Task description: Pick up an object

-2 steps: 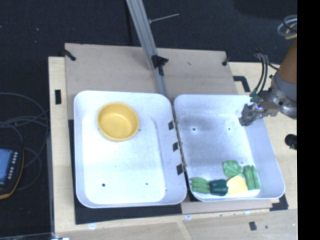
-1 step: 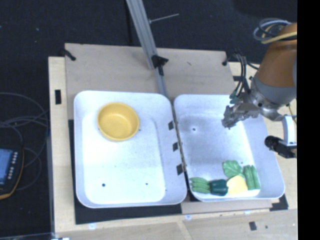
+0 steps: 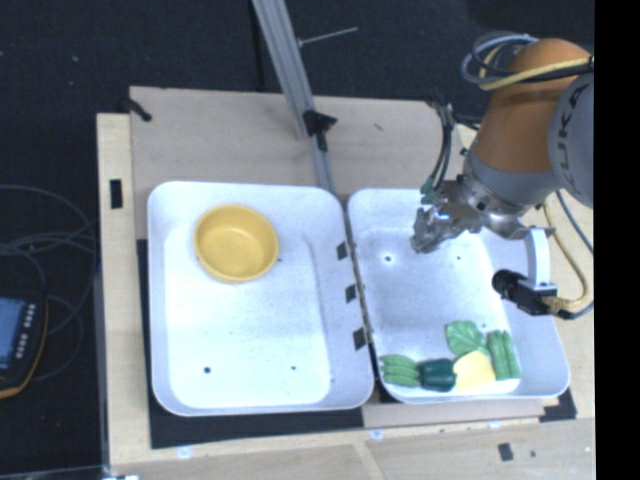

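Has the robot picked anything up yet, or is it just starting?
Nothing looks done yet. The tool sits over the far end of the right bin, with no object seen in it. The green and yellow toys lie bunched at that bin's near end, apart from the tool. The yellow bowl sits in the left bin. Reaching, grasping and lifting an object all remain.

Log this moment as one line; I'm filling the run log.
gripper: over right white bin, upper part | nothing seen held | green and yellow toy pieces: near corner, apart from it | round yellow bowl: left bin
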Robot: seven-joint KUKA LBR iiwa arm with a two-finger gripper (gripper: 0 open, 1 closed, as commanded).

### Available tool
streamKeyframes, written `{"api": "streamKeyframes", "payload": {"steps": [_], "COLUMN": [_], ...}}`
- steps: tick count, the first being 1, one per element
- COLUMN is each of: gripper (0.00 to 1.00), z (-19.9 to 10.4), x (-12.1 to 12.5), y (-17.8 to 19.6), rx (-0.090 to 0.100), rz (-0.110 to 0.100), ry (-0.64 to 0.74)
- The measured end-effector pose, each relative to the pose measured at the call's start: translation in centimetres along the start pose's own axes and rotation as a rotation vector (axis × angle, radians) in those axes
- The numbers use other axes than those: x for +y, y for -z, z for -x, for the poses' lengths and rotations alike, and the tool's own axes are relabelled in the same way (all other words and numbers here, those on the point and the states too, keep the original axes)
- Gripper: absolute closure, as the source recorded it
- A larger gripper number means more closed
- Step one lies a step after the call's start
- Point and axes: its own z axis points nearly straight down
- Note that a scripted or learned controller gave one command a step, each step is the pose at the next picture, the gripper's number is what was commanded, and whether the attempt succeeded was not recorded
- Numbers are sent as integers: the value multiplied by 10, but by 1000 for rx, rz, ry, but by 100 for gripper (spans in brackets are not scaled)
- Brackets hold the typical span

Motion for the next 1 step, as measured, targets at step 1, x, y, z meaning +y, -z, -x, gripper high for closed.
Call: {"api": "streamKeyframes", "payload": {"steps": [1], "gripper": [100], "z": [-56], "x": [13], "y": [5], "rx": [0], "rz": [-1], "ry": [0]}}
